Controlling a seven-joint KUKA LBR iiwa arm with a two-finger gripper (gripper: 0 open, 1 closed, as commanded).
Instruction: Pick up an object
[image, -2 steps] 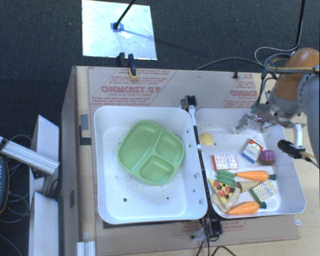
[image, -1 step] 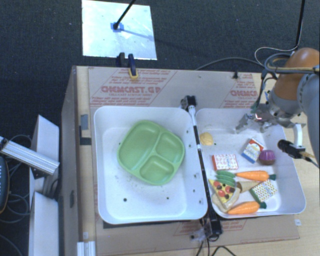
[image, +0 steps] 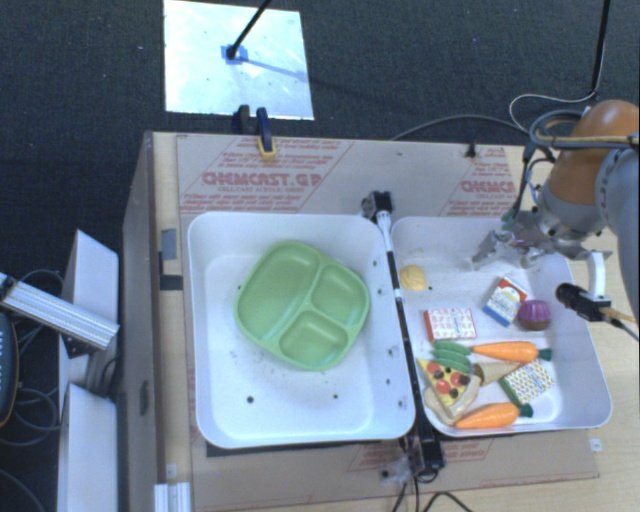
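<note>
My gripper (image: 506, 250) hangs over the far right part of the right bin (image: 598, 385), its fingers spread open and nothing between them. Just in front of it lie a small white and red carton (image: 506, 300) and a purple round toy (image: 534, 314). A yellow round toy (image: 412, 277) sits near the bin's left wall. Nearer the front are a red and white box (image: 450, 324), green beans (image: 452, 353), an orange carrot (image: 508, 351), a pizza slice (image: 448, 382), a patterned cracker (image: 529, 381) and a second carrot (image: 490, 416).
The left bin (image: 215, 330) holds a light green divided plate (image: 303, 304). A thin ridge (image: 397, 310) separates the two bins. The bins rest on a brown board (image: 300, 175). The arm (image: 590, 150) comes in from the upper right.
</note>
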